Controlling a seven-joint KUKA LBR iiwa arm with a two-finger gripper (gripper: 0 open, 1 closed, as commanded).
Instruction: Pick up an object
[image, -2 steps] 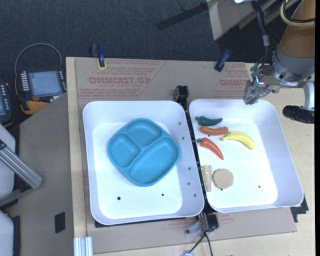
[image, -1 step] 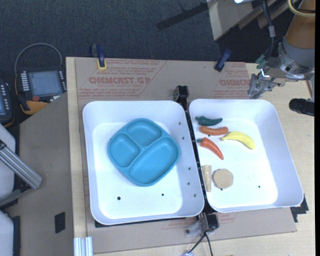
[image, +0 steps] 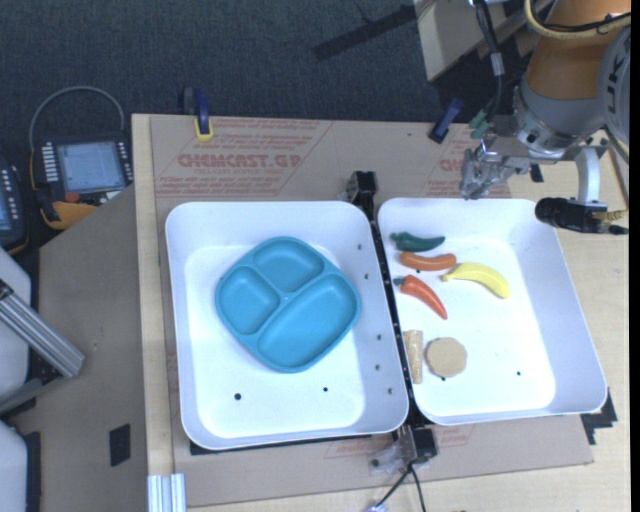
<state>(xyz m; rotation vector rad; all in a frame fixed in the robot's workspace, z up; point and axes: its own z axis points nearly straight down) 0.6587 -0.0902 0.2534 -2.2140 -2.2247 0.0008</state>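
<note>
The right bin (image: 560, 300) holds several small toy foods. A dark green pepper (image: 416, 241) lies at its back left, with an orange sausage (image: 428, 262) just in front of it. A yellow banana (image: 480, 279) lies to their right and a red chili (image: 424, 294) below them. Nearer the front are a tan round cookie (image: 446, 357) and a pale cracker stick (image: 413, 355). My gripper (image: 482, 176) hangs above the back rim of the right bin, apart from all the objects, with nothing seen between its fingers.
The left bin (image: 200, 380) holds a blue divided plate (image: 288, 302). A black clamp (image: 361, 185) sits at the back where the two bins meet. The cardboard bench (image: 290, 155) runs behind the bins.
</note>
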